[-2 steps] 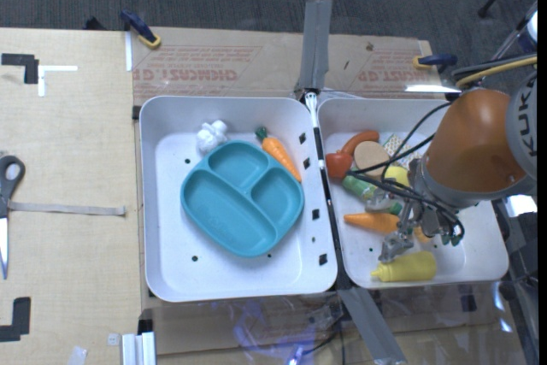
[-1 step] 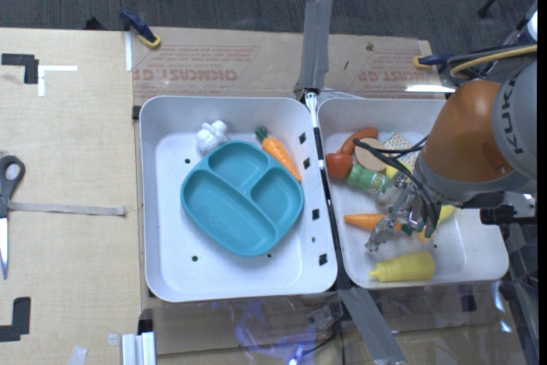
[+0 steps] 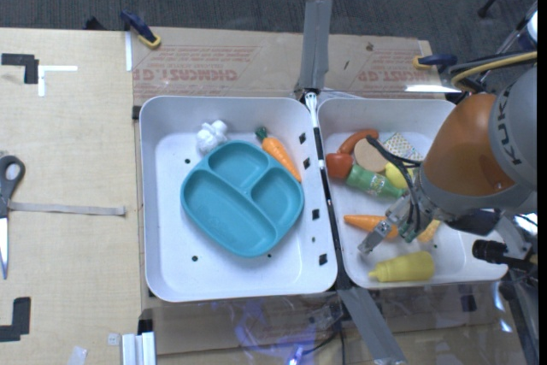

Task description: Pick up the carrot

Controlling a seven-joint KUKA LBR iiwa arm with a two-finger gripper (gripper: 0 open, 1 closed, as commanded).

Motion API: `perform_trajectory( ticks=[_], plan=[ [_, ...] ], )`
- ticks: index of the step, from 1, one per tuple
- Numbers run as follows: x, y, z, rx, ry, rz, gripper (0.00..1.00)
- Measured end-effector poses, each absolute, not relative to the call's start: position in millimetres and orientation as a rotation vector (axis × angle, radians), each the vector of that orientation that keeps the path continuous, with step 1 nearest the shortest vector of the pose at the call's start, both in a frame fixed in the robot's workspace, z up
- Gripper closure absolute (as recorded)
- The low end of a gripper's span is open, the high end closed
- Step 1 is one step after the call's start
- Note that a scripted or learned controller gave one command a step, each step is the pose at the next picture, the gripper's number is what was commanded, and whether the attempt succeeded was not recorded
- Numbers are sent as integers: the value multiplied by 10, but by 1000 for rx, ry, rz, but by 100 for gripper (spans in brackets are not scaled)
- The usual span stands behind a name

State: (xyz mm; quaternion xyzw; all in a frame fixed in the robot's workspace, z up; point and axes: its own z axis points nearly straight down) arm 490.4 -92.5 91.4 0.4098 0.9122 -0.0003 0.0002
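Note:
A carrot [image 3: 279, 155] with a green top lies in the left bin, against the far right edge of the blue divided plate [image 3: 242, 197]. A second, smaller orange carrot [image 3: 362, 222] lies in the right bin near the divider. My gripper [image 3: 389, 233] hangs low in the right bin, just right of that small carrot and touching or almost touching its right end. Nothing is visibly held. The arm's orange band [image 3: 468, 151] covers the right part of that bin.
The right bin [image 3: 342, 111] also holds a green bottle [image 3: 373, 181], a red-orange piece [image 3: 344, 156], a tan round piece [image 3: 371, 155], a yellow item [image 3: 396, 176] and a yellow squash [image 3: 402, 267]. A white lump [image 3: 212, 133] lies in the left bin [image 3: 154, 209]. Scissors [image 3: 7, 201] lie far left.

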Motion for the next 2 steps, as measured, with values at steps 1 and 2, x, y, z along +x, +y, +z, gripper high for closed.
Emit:
perform_trajectory(
  ticks=[1,2],
  plan=[
    [4893,-1023,916,1744,2613,-2,0],
    [4911,-1024,1006,1739,2613,-2,100]
  ],
)
